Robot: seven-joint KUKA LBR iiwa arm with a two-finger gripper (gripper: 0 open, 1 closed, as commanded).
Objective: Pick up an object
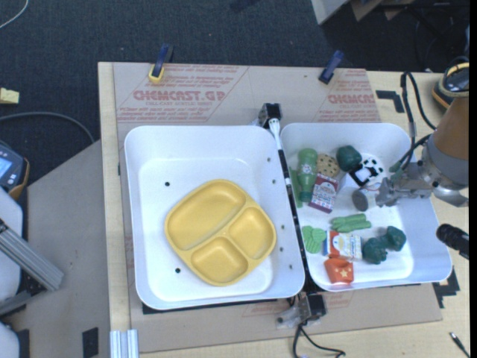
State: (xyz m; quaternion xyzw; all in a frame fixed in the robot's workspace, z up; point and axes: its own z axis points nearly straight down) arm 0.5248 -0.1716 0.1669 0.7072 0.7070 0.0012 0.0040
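Note:
The right bin [425,267] holds several small toys. Among them are a green bottle [306,171], a maroon box [323,194], a black-and-white toy [367,170], a green pea pod [350,222], a dark green broccoli [380,246] and a red piece [339,271]. My gripper [385,194] reaches in from the right and hangs low over the bin's right half. It sits just beside a small grey object [361,198] and below the black-and-white toy. I see nothing held by it.
A yellow divided plate [220,232] lies in the left bin [141,162]. The bins' shared wall [287,200] runs down the middle. Clamps [158,66] sit at the bench's back edge, and cables trail at the right.

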